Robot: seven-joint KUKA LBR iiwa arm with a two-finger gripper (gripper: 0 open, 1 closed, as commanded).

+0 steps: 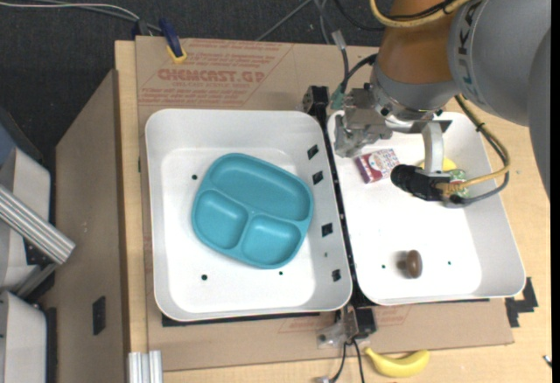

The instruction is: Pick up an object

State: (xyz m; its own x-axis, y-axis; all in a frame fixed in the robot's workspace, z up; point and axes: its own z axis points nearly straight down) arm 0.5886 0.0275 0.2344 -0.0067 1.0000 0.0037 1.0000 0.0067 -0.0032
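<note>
My gripper (pixel 348 142) hangs low over the far left corner of the right bin (pixel 490 281), under the orange wrist band. Just to its right lies a small red and white packet (pixel 379 164), close to the gripper but not visibly held. A small brown round object (pixel 410 263) rests near the front of the same bin. A yellow object (pixel 448 166) peeks out at the bin's right, partly hidden by the robot. In the left bin (pixel 166 224) lies a blue divided plate (pixel 252 209).
Both bins sit on a cardboard sheet (pixel 219 66) with red lettering. A yellow object (pixel 398 362) lies in front of the bins, off the bench sheet. Cables trail behind the bins at the top.
</note>
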